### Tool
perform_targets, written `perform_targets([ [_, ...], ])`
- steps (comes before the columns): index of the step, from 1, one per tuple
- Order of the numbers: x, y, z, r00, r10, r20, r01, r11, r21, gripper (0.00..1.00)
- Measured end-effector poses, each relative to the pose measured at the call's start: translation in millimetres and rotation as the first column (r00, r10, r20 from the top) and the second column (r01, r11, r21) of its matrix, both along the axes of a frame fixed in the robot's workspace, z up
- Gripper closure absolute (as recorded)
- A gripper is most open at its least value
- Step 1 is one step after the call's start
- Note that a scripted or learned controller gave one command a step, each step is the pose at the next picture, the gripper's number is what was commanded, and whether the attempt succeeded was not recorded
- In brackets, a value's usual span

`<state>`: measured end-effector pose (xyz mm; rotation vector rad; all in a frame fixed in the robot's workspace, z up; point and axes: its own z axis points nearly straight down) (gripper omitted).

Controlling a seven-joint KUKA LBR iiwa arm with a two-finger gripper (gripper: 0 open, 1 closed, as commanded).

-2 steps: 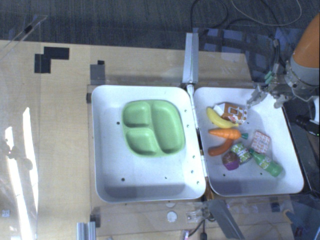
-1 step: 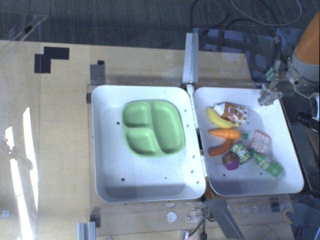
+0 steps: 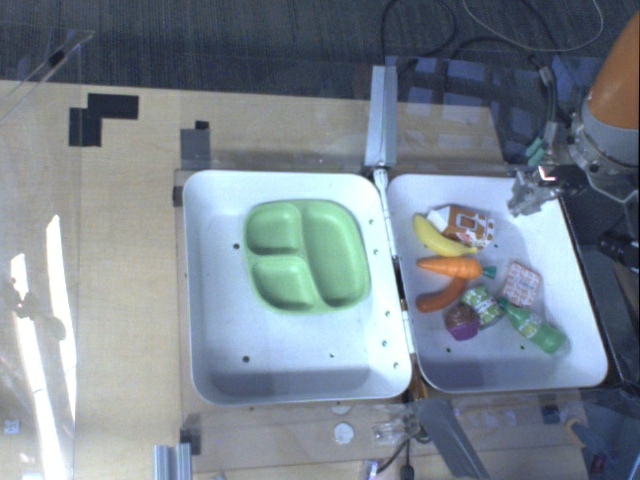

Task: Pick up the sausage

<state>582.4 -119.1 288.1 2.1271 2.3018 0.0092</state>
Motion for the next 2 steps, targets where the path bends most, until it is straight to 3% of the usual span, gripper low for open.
perform_targets([
  [1, 17, 25, 12, 1.000, -0.024, 0.000, 0.024, 1.000, 0.000, 1.00],
  [2, -5, 67, 18, 1.000, -0.005, -0.001, 0.005, 1.000, 0.000, 1.00],
])
